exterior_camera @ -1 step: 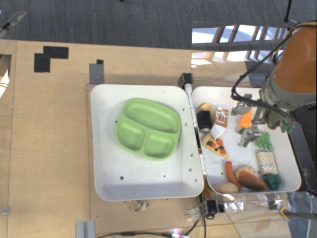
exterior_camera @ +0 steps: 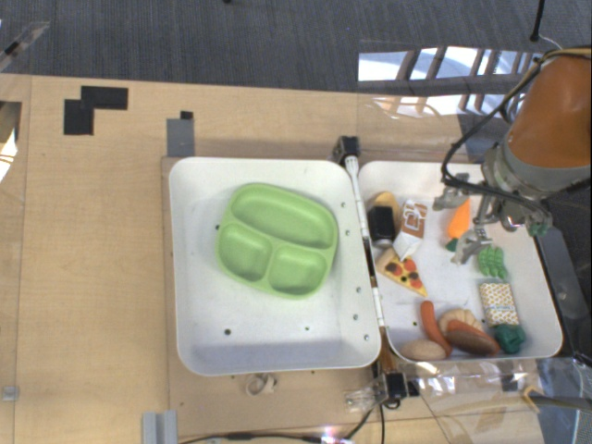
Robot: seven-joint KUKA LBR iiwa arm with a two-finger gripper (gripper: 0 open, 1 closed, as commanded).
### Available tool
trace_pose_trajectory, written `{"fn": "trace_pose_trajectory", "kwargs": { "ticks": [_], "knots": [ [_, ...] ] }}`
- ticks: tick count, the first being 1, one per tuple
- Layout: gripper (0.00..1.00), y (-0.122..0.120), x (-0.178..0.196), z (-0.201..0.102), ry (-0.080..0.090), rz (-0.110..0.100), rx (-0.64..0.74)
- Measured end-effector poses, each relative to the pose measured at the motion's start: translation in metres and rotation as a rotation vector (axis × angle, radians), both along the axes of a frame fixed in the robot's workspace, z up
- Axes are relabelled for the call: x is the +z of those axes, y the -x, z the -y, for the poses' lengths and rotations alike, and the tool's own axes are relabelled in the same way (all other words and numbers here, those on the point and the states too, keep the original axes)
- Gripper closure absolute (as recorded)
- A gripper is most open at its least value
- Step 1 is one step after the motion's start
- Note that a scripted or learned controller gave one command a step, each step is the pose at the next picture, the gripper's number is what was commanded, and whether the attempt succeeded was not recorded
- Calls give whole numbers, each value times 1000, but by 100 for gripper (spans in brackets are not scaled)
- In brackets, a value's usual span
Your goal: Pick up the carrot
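Pale wooden bench [exterior_camera: 83,276] carries two shallow white bins side by side, with dark grey carpet beyond its far edge. Over the right bin [exterior_camera: 546,313] hangs the claw [exterior_camera: 479,234], lowered from the grey wrist and the orange band [exterior_camera: 555,109] above it. Its metal fingers point down into the bin, but whether they are spread or closed cannot be told from this angle, and nothing is seen between them.

Just to the left of the claw, and slightly farther from the camera, lies the carrot [exterior_camera: 459,219], orange with a green end, resting on the bin floor right beside the fingers. Just to the claw's right and nearer the camera is a knobbly green piece [exterior_camera: 492,263]. Below that sits a patterned pale block [exterior_camera: 498,302], then a dark green lump [exterior_camera: 510,339] at the bin's near edge.

Farther left of the claw are a brown-and-white carton [exterior_camera: 413,219], a black block [exterior_camera: 380,223] and a yellow item [exterior_camera: 382,200] near the dividing wall. A pizza slice [exterior_camera: 403,272] lies nearer the camera. Along the near edge rest a red sausage [exterior_camera: 433,326], a hot dog [exterior_camera: 467,334] and a tan potato shape [exterior_camera: 422,349].

Well to the left, the left bin [exterior_camera: 213,340] holds a green divided plate [exterior_camera: 277,240] with three compartments.
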State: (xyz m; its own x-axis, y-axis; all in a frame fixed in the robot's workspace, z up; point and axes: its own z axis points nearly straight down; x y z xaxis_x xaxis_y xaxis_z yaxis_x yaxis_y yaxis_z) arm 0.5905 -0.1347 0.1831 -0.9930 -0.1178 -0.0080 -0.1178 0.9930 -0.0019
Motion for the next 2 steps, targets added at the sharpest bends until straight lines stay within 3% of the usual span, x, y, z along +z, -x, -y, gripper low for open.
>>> {"fn": "trace_pose_trajectory", "kwargs": {
  "ticks": [1,2],
  "knots": [
    [0,-39,-93,46,3,12,75],
    [0,17,-94,36,0,7,-16]
  ]
}}
